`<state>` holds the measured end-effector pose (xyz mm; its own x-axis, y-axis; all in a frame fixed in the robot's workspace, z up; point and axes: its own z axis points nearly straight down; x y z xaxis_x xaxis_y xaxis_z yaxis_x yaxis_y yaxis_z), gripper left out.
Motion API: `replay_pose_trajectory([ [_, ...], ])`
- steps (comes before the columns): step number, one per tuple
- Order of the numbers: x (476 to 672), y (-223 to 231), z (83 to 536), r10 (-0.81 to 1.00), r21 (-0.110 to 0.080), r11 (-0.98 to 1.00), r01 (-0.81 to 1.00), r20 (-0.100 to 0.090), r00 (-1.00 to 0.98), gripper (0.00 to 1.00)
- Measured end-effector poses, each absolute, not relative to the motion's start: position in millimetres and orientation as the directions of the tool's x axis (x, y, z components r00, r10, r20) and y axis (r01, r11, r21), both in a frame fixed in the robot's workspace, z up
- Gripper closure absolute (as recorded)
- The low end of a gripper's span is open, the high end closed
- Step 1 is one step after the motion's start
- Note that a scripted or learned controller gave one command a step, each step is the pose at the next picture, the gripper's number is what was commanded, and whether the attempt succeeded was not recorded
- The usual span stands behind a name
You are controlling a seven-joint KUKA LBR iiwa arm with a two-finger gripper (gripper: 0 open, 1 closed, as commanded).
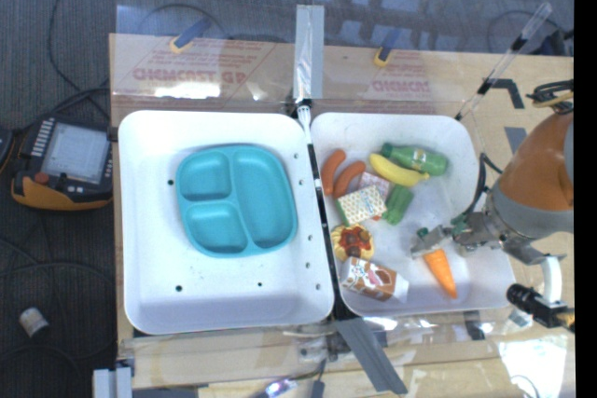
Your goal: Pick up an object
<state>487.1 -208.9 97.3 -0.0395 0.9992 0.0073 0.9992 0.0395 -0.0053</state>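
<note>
The right bin [466, 144] holds several toy foods. An orange carrot [442, 273] lies near its right front. Two reddish sausages [341, 174] lie by the left wall, with a yellow banana [395, 170] and a green bottle [417, 157] further back. A green pepper [399, 204], a checked cracker box [363, 202], a red and yellow flower-like toy [354, 242] and a snack packet [373, 280] fill the middle and front. My gripper [437, 238] hangs low in the bin, just above the carrot's thick end and right of the pepper.
The left bin [149, 294] bears a turquoise divided plate [237, 199]. The arm's orange band [550, 165] and grey wrist [527, 219] stand over the right bin's right wall. A metal divider [309, 51] runs back between the bins.
</note>
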Motion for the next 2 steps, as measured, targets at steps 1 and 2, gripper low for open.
replay_pose_trajectory([
  [1, 485.3, -208, 102, 0.999, -0.014, 0.039, 0.999, 0.01, -0.039, 1.0],
  [2, 483.8, -141, 226, 0.989, -0.007, 0.15, 0.989, 0.001, -0.15, 1.0],
])
